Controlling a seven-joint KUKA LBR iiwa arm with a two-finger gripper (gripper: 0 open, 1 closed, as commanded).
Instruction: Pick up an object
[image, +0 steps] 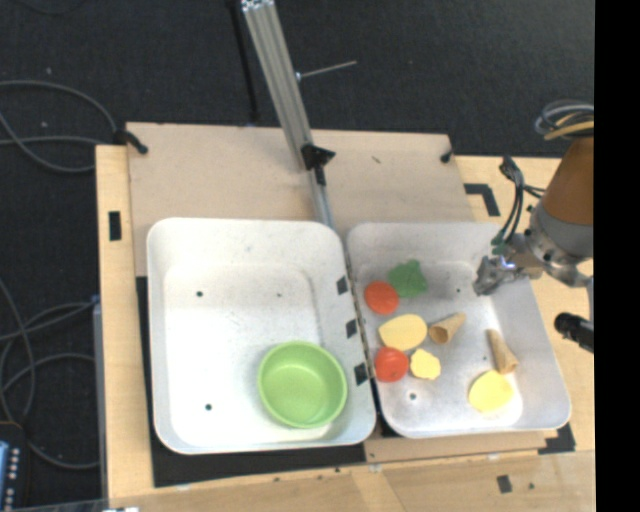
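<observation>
Objects I could take all lie in the right bin (540, 400), loosely scattered with gaps between most of them, which suits a two-finger grasp. Nearest my tool (487, 274) are the tan cone (447, 326) at about its seven o'clock and a second cone (501, 352) almost straight below at six o'clock; either looks a fair target, in my judgement, since each has bare floor around it. Farther toward nine o'clock sit the green piece (406, 278) and an orange-red ball (380, 296) just beside it. The large yellow piece (403, 331) touches the first cone's wide end, a smaller yellow piece (425, 365) lies just below, and another red ball (390, 364) rests against the bin's left wall. A yellow round piece (490, 392) sits near the front corner. My tool hangs over the bin's upper right part, low and close to the wall, with nothing between its tips that I can see; whether they are apart or together I cannot tell. The left bin (200, 260) carries one green bowl (302, 384) at its five o'clock corner, upright and open. Both bins rest side by side on the counter (230, 170).
</observation>
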